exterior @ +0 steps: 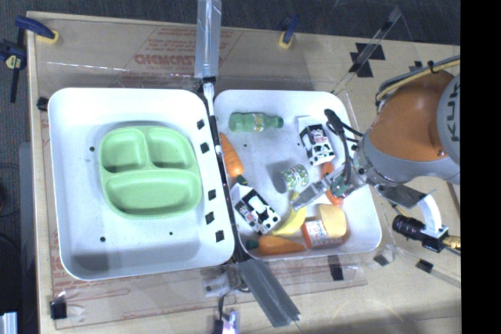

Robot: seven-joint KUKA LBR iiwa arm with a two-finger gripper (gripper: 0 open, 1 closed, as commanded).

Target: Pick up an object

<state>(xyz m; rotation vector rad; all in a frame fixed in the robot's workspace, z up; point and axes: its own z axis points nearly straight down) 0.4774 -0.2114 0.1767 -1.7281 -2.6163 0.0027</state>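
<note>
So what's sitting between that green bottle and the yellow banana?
In the camera view, a small greenish can lies on the right bin's white floor between the green bottle and the banana.

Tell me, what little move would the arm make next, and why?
Probably a short drop straight down. The gripper hangs low in the right bin, just above the orange bottle and banana, and nothing shows between its fingers yet.

The arm is bulky and rounded, a broad orange band sitting over a grey shell with part of a dark letter on it. Black cables loop along its wrist, and the gripper is small, dark metal.
</note>
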